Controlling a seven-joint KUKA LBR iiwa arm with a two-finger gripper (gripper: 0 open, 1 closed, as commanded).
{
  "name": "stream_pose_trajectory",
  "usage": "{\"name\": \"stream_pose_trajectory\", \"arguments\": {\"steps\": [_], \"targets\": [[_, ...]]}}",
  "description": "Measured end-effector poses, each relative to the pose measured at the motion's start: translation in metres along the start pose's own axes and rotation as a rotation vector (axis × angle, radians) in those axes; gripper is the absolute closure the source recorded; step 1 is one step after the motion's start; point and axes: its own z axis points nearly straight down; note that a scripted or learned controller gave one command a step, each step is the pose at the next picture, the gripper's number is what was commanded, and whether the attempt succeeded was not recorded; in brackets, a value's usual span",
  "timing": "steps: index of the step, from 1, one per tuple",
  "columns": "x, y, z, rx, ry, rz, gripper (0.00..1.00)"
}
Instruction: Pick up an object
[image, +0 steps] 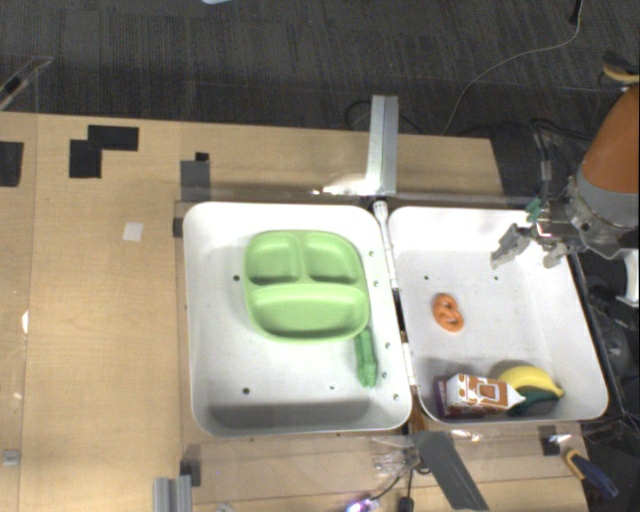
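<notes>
Evidently still at the approach step, the arm's two-finger gripper (527, 246) hangs spread wide and empty above the right white bin (590, 330), and must next descend toward the small orange pretzel-shaped toy (449, 312) lying mid-bin.

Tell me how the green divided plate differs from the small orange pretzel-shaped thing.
The green divided plate is far larger than the small orange pretzel-shaped thing. The plate lies in the left white bin, the orange thing in the right white bin. The plate has three compartments; the orange thing has holes. Both lie flat, untouched.
</notes>
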Motion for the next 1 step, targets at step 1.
{"name": "stream_pose_trajectory", "arguments": {"steps": [1], "targets": [[0.0553, -0.0062, 0.0667, 0.0, 0.0, -0.088, 0.0]]}}
